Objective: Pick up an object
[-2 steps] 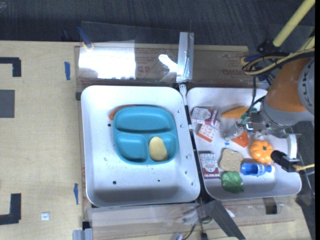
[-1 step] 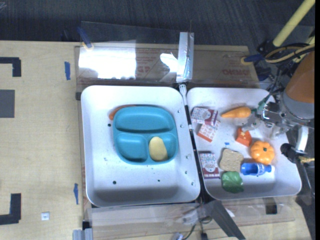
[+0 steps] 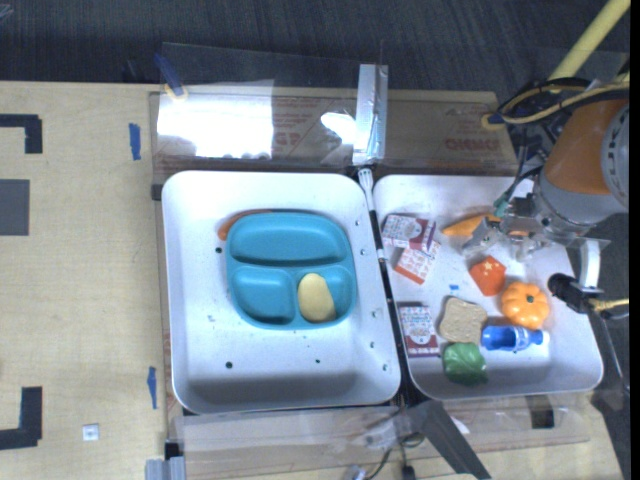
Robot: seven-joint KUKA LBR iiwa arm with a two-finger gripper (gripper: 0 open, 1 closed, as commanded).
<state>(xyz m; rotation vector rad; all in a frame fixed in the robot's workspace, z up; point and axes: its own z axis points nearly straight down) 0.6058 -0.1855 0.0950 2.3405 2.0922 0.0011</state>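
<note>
Altogether two bins (image 3: 190,268), one tray (image 3: 290,240), one lemon (image 3: 316,296)

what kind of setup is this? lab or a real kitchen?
Most likely a lab pick-and-place bench, not a kitchen: two white bins on a plywood top, toy food such as a pumpkin and bread slice, and blue tape marks with cables nearby.

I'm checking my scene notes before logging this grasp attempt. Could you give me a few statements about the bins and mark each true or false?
1. The blue tray sits in the left bin. True.
2. A yellow potato-like piece lies in the tray. True.
3. The small pumpkin lies in the left bin. False: it is in the right bin.
4. The green object sits at the right bin's far edge. False: it is at the near edge.
</note>
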